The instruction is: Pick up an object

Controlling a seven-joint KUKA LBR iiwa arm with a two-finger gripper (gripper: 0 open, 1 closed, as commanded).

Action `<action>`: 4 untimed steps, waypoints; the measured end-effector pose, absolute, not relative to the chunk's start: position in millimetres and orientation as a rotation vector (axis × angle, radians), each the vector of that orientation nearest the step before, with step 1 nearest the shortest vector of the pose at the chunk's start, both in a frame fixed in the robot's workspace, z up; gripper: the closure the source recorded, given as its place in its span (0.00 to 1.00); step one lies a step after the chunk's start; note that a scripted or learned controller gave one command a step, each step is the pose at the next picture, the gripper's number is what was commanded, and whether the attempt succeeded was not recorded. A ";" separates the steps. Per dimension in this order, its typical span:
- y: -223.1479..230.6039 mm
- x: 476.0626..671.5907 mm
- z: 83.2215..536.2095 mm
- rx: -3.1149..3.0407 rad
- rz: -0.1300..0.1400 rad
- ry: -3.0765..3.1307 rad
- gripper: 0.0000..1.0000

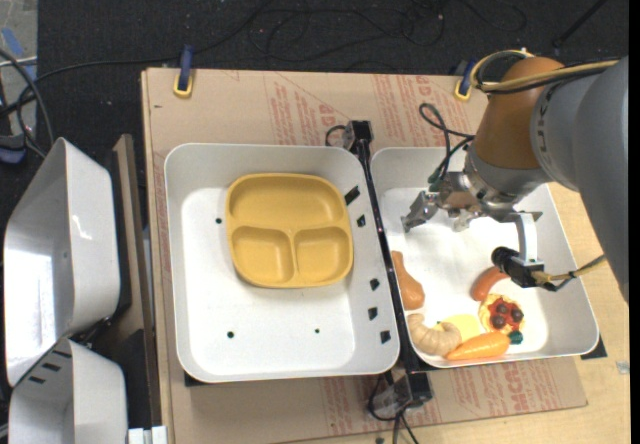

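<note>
Nearest, in the right bin's point(570, 262) front corner: a tight cluster of smooth, rounded toy foods, namely an orange carrot point(480, 346), a ridged beige piece point(436, 335), a yellow wedge point(461, 325), a berry-topped tart point(502, 313) and a slim orange piece point(405, 281) against the divider, crowded enough that my grasp may slip or pinch two. Beyond, my end effector point(470, 222) hangs over bare bin floor, fingers spread and carrying nothing; far left, a glossy yellow divided plate point(290, 230) lies flat in the left bin point(190, 262).

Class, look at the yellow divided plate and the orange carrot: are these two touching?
Apart. The camera view shows the yellow divided plate in the left bin and the orange carrot in the right bin, with the bin walls between them.
</note>
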State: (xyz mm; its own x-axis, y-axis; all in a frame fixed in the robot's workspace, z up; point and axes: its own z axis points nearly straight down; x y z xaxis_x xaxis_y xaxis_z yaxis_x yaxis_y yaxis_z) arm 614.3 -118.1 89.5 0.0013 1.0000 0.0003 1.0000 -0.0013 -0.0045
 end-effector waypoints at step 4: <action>-110.2 618.7 210.4 -2.220 -0.002 -2.225 1.00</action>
